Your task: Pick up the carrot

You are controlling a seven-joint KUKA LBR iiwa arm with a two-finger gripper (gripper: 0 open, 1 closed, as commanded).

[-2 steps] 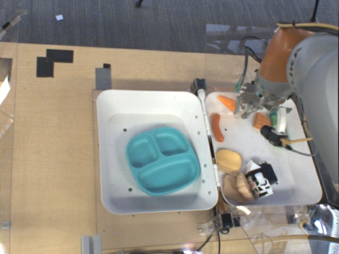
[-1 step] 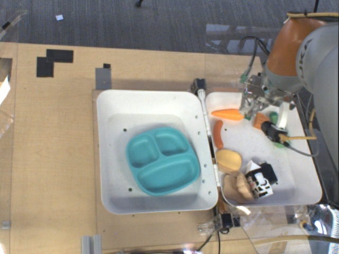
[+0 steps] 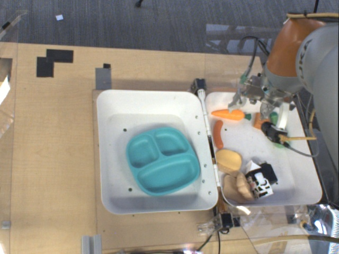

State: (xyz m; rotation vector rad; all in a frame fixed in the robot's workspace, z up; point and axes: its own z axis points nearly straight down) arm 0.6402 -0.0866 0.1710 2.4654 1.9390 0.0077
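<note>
We cannot tell how the fingers of the gripper (image 3: 253, 100) are set; it hangs over the far end of the right bin (image 3: 304, 192). The carrot (image 3: 229, 114) lies just beside it on the bin floor, orange, tapered, its green end toward the gripper.

Colours: carrot (image 3: 226, 114) orange with a green tip; sausage (image 3: 217, 134) red-orange; tray (image 3: 162, 161) teal; both bins (image 3: 106, 157) white; potato (image 3: 229, 160) pale yellow; arm (image 3: 312, 46) grey with an orange band; worktop (image 3: 47, 157) light wood bearing black square markings (image 3: 53, 61); floor (image 3: 159, 9) dark grey.
</note>
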